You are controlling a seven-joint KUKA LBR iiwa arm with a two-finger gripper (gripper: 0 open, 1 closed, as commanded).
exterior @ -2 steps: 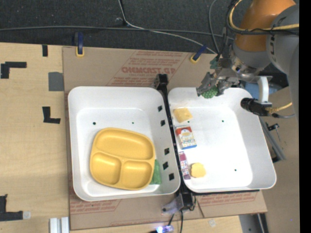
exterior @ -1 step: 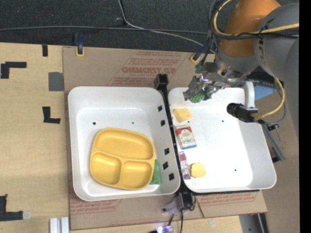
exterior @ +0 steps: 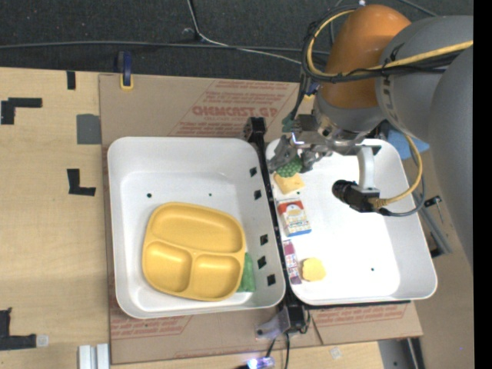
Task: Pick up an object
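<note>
**My pincer hanging over the yellow block in the right bin**

A small yellow block (exterior: 289, 182) with a greenish top is lying in the right bin (exterior: 400, 264), in the corner nearest the black divider (exterior: 269, 206) and farthest from the camera. My gripper (exterior: 298, 154) is hovering right at its upper edge, so close that I cannot tell whether I am touching it, and I cannot tell whether my pincer is apart or together, since the metal parts are blurring into one cluster.

Just below the block, along the divider, a small red-and-white packet (exterior: 294, 217) is lying flat. Further along the divider, toward the camera, a thin pinkish strip (exterior: 291, 264) is lying right against the bin wall, and a round yellow piece (exterior: 312, 269) is sitting just beside it. A black cylindrical part (exterior: 355, 196) is hanging over the middle of the right bin, well away from the divider, with a yellow cable (exterior: 407, 194) looping off it.

On the other side of the divider, the left bin (exterior: 131, 183) is holding a yellow sectioned tray (exterior: 194, 250), which is filling much of its floor. A green item (exterior: 247, 274) is standing wedged between the tray and the wall nearest the divider.

My orange band (exterior: 361, 52) and grey arm (exterior: 442, 60) are looming over the far right corner. Both bins are resting on a cardboard sheet (exterior: 207, 106).
</note>
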